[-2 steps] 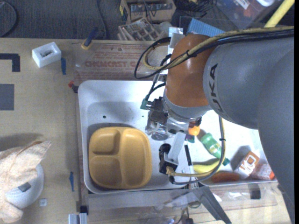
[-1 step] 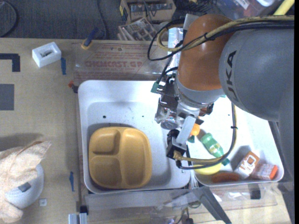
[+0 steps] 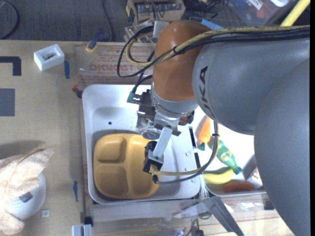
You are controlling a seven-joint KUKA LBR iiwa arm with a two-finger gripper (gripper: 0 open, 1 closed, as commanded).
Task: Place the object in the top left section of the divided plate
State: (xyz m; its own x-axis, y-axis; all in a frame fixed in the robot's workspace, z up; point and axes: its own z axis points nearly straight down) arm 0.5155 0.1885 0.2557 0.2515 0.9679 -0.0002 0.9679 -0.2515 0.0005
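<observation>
A yellow divided plate (image 3: 120, 168) lies in the near half of the left white bin (image 3: 101, 107). My gripper (image 3: 148, 131) hangs over the plate's far right corner, just above its rim, under the orange band of the arm. The wrist and arm hide what is below the gripper. In the right bin (image 3: 231, 193), partly hidden by the arm, lie an orange carrot-shaped piece (image 3: 203, 132), a green bottle (image 3: 228, 157), a yellow banana (image 3: 220, 177) and a red piece (image 3: 237, 186).
The far half of the left bin shows bare white floor. A small white box (image 3: 49, 57) sits on the bench at the far left. A cream cloth (image 3: 22, 173) and a white bowl (image 3: 24, 203) lie at the near left.
</observation>
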